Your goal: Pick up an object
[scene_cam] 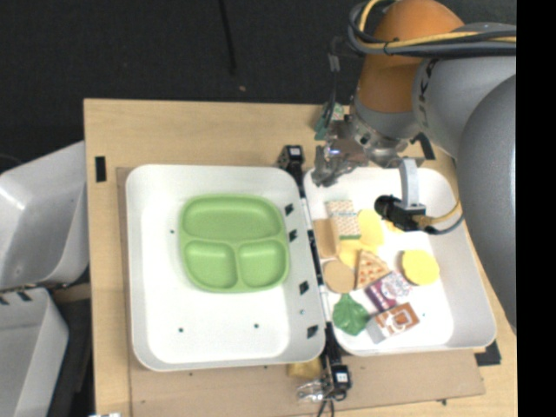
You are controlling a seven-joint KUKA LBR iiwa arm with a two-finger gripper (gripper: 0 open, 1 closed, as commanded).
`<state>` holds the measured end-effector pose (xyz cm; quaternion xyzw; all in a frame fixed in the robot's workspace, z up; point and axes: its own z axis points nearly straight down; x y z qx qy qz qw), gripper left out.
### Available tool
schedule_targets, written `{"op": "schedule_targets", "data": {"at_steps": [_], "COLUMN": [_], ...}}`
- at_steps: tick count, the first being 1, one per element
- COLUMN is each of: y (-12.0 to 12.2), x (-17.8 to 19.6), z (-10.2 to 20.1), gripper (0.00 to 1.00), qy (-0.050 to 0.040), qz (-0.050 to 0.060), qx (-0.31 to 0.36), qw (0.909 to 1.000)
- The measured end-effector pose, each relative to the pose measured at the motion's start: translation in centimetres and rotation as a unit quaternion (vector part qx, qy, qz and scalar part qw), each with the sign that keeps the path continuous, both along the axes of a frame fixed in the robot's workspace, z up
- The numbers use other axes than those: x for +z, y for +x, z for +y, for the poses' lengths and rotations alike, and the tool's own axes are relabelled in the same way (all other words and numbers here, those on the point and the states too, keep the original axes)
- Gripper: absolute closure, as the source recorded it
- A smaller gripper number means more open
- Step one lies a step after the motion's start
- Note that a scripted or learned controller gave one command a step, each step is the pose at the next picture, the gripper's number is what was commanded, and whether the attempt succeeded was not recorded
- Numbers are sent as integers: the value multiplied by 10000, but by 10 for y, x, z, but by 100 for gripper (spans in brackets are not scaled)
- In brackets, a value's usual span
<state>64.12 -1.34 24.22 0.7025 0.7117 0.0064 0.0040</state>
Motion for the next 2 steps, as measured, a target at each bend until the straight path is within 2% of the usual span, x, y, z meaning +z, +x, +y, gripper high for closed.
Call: {"op": "schedule_targets", "data": {"at_steps": [1, 2], "y": [-61, -44], "x": [-14, 95], "z": [23, 93], "gripper": [100, 100], "qy": [-15, 1], "qz": [89, 0], "qx": [-40, -16], "qw": [10000, 10000]}}
